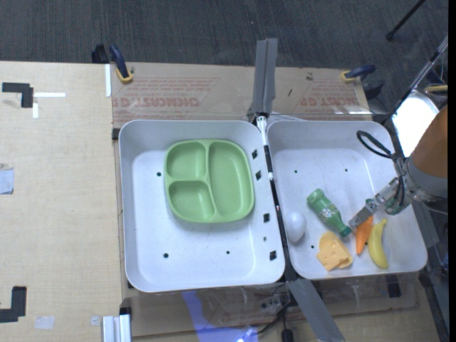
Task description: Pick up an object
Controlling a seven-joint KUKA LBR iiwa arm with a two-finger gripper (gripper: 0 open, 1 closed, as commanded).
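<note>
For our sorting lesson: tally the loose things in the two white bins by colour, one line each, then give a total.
Green: 2, the divided plate and the bottle
Orange: 2, the carrot and the cheese wedge
Yellow: 1, the banana
White: 1, the egg
Total: 6

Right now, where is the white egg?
The smooth white egg lies in the right white bin, at its left wall near the divider, just left of the green bottle and up-left of the yellow cheese wedge.
</note>
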